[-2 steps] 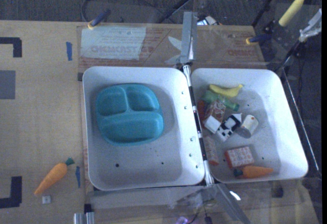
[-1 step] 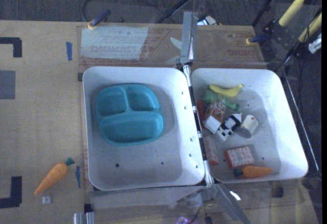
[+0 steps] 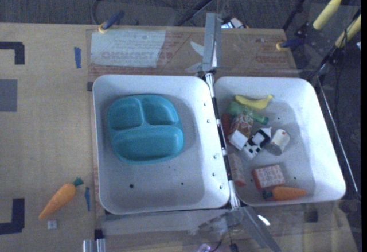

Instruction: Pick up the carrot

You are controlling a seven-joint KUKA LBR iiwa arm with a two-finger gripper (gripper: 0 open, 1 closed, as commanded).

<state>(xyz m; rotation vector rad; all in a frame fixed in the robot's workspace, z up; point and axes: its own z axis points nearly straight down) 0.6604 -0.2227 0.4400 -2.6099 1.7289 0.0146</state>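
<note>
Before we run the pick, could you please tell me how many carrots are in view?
2. One carrot lies on the bench, left of the left bin. The other carrot is in the right bin, near its front edge. More may hide under the clutter.

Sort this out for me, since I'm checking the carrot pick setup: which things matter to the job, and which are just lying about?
For the job:
carrot in the right bin
carrot on the bench

Lying about:
blue divided plate
banana
toy cow
small red box
white can
</note>
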